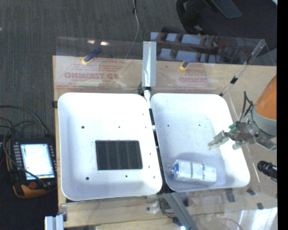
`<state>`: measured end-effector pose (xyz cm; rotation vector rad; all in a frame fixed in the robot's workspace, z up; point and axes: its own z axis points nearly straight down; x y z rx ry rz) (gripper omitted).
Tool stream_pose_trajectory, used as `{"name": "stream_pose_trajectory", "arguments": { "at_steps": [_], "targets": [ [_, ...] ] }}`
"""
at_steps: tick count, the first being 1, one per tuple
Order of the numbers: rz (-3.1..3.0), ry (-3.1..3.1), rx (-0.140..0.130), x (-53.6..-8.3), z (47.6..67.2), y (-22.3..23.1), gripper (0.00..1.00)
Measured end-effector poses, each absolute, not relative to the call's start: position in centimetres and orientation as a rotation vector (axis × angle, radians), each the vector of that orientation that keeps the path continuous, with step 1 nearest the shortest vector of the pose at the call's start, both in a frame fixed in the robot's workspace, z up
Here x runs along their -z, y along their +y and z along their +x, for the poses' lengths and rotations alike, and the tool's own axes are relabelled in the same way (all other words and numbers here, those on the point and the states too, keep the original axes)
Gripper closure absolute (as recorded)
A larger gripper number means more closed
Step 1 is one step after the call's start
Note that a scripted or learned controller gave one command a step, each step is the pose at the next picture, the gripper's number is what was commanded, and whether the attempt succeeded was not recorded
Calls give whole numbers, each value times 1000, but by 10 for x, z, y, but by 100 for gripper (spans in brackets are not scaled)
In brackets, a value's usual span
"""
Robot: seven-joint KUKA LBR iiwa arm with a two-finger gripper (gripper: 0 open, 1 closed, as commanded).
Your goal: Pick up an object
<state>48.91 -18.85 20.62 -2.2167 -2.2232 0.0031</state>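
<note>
Camera view looks down at a slant on a wooden bench (112, 78) with faded red lettering on its far part, sitting on dark carpet. Two shallow white bins sit side by side on it. Left bin (72, 117) has a dark ribbed rectangular panel (119, 154) lying flat near its middle, toward the near side, plus a few small dark dots on the floor. Right bin (189, 108) holds the thing to grab: a clear plastic bottle (193, 171) with a blue cap, lying on its side in the near part of the bin, cap end pointing left, close to the near wall.

Around the bench: clear plastic sheets stand along the far edge, with two little yellow-and-blue clamps (91, 56) on them, and a grey metal post (149, 65) rises between the bins at the far side. Off to the left on the carpet there's a handheld control pendant (35, 161) with a lit screen and some cables. A black chair base (207, 13) is at the far side of the room.

The arm (270, 108) comes in from the right, orange band at the edge of the picture, wrist hanging over the right side of the right bin. The gripper (221, 139) points left and a bit down, fingers look spread apart with nothing between them. It's above the bin floor, farther back and to the right of the bottle, not touching it.
</note>
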Motion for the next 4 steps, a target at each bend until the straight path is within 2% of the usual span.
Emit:
{"name": "stream_pose_trajectory", "arguments": {
  "at_steps": [1, 2, 3, 4],
  "targets": [
    [-2341, -2092, -3, -240, 485, -81, 0],
    [-2355, -2075, -6, -220, 484, -90, 0],
    [-2495, -1905, -7, -243, 484, -112, 0],
    [-2107, -2327, -4, -251, 484, -111, 0]
  ]
}}
